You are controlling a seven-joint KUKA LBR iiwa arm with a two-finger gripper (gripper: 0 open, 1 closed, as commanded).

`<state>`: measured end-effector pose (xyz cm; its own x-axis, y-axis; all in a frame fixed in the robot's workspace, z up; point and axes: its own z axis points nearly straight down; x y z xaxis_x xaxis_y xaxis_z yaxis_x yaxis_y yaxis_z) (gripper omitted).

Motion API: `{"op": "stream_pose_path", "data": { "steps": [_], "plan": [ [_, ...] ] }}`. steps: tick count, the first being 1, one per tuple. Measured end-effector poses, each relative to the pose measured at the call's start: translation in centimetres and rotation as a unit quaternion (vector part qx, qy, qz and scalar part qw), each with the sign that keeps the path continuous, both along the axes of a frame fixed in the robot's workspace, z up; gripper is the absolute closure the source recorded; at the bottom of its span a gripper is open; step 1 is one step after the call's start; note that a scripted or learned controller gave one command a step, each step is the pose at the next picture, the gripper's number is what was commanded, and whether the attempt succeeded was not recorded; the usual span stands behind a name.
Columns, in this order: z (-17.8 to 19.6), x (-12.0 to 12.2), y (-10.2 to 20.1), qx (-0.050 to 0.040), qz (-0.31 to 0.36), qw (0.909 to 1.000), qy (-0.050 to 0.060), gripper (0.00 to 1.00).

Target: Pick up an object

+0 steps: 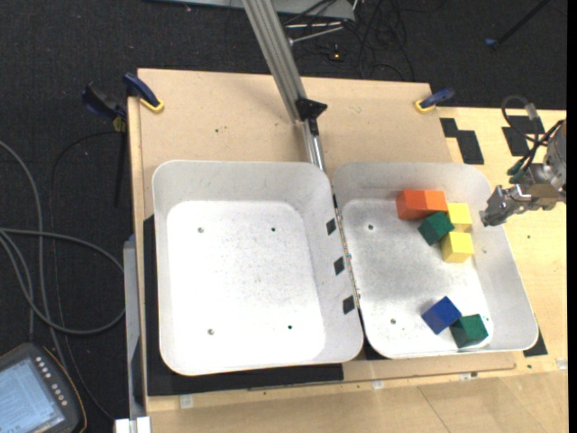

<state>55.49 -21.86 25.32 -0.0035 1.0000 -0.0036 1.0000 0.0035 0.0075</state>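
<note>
On the plywood bench [379, 124], two white bins [243, 269]; jaws' state impossible to tell; dark carpet [54, 43] around.

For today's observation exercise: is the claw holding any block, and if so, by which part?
Nothing is held: the claw sits at the right white bin's edge, apart from the blocks.

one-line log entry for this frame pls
gripper: at right bin right rim, nothing seen held | right bin: orange block, two yellow, two green, blue block | stage: pre-grasp
</note>
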Motion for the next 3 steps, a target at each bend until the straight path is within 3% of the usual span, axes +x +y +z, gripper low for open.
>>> {"op": "stream_pose_path", "data": {
  "steps": [3],
  "plan": [
    [-2.8, 0.7, 17.0, 0.0028, 0.003, 1.0000, 0.004, 1.00]
  ]
}}
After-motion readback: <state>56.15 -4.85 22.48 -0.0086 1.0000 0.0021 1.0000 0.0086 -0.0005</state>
